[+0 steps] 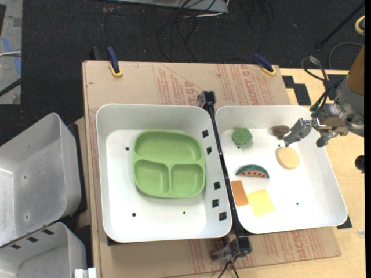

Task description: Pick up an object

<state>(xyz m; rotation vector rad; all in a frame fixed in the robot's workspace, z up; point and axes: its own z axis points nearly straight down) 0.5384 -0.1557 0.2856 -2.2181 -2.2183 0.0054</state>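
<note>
Gripper [307,131] work sits over the right bin's [324,213] far corner, where the grey fingers angle down from the arm; whether they are parted or closed cannot be told from this slant, and nothing visibly sits between them. Just below the gripper lies a pale cream round piece [288,158], the nearest candidate. It looks small, light and smooth, likely rigid toy food, so it may slip; taking it across its widest part, flat against the bin floor, seems safest. Just beside the gripper, toward the bin's far wall, is a small brown lump [280,131]. Further left of the gripper rests a green bumpy ball [242,136], whose texture should give better purchase. Below and left are a watermelon slice [253,172], an orange block [239,192] and a yellow square [261,202], thin and flat, hard to get under. Well left, the other bin holds a green divided plate [169,164]. Red printing on the cardboard [162,74] over the table is reversed and unreadable.
</note>
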